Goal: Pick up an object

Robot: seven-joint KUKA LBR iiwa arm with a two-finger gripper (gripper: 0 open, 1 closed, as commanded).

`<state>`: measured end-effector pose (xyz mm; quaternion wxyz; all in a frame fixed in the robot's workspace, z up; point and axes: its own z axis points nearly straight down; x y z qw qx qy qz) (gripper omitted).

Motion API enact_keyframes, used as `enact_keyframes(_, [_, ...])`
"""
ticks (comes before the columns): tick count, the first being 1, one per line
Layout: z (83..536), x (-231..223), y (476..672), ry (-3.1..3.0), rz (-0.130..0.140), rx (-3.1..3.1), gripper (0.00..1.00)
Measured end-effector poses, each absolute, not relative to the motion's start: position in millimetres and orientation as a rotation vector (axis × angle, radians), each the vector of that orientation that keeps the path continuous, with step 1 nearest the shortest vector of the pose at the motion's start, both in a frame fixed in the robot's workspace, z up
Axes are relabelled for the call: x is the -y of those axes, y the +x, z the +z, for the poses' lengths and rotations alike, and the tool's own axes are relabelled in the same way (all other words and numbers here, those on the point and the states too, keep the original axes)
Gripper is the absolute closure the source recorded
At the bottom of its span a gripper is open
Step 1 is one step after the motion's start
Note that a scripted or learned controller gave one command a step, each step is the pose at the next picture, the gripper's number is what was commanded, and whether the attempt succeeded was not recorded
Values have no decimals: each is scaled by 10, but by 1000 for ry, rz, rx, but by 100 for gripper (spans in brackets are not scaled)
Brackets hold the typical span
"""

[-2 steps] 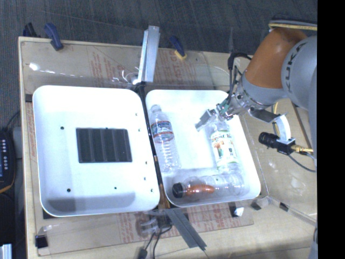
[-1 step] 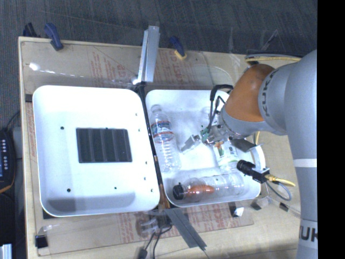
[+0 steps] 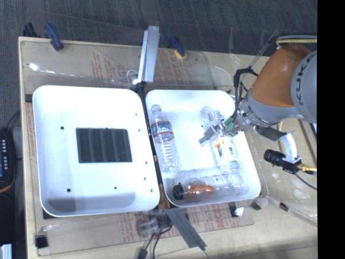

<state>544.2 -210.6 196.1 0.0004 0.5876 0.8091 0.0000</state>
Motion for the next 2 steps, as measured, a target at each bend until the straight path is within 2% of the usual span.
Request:
enact_keyframes(1, [1935, 2106, 5694, 1902, -2, -2502, 0])
enact_keyframes(2, [1366, 1938, 5471, 2079, -4, -2361, 0])
